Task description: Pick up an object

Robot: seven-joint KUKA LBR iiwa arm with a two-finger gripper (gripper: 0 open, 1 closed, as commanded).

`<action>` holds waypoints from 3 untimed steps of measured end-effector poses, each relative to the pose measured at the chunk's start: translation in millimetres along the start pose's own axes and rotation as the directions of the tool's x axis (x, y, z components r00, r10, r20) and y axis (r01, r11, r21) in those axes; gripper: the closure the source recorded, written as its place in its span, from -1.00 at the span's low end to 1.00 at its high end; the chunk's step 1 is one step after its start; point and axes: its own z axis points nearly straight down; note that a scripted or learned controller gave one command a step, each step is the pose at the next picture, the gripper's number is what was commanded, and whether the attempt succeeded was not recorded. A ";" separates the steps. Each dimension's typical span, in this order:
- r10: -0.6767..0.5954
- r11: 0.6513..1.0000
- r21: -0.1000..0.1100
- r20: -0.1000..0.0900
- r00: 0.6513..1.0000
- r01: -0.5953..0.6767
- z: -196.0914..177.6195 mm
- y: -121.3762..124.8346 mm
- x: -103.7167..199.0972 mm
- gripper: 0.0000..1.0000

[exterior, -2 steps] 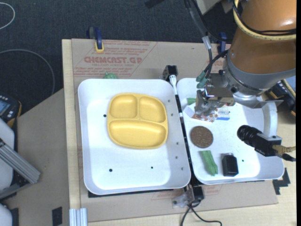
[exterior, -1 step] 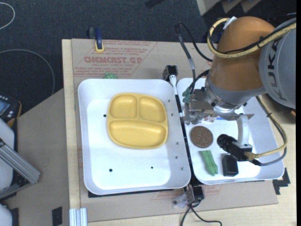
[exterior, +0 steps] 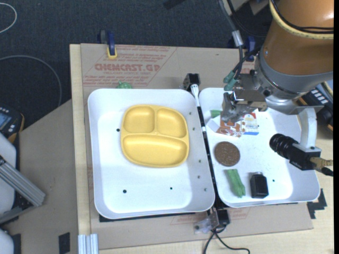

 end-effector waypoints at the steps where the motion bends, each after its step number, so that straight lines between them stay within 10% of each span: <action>1: 0.015 0.999 0.033 0.007 1.000 -0.016 212.0 -8.7 -127.9 1.00; 2: -0.006 1.000 0.015 0.000 1.000 0.006 197.2 -4.1 -31.5 1.00; 3: 0.001 1.000 0.000 0.001 1.000 -0.001 57.7 0.4 -24.9 1.00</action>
